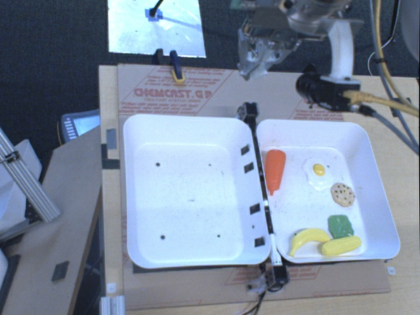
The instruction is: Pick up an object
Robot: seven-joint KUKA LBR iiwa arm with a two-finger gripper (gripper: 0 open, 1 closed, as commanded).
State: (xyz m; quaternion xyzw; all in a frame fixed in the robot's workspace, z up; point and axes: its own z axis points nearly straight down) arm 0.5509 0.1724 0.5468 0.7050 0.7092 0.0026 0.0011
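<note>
Six toy foods sit in the right bin (367,143), below my gripper (252,61); I cannot tell its state. I judge the carrot (274,169) light, stiff, slightly slick, best pinched mid-body.

1. A wooden bench (72,176) is seen against a dark blue carpeted floor (46,38).
2. The bench top is covered by a brown cardboard sheet (190,90) printed with red lettering.
3. A shiny metal plate (157,18) is laid on the floor beyond the bench.
4. An aluminium bar (23,176) is propped at a slant at the left edge.
5. Yellow and grey cables (387,100) are run across the upper right corner.
</note>
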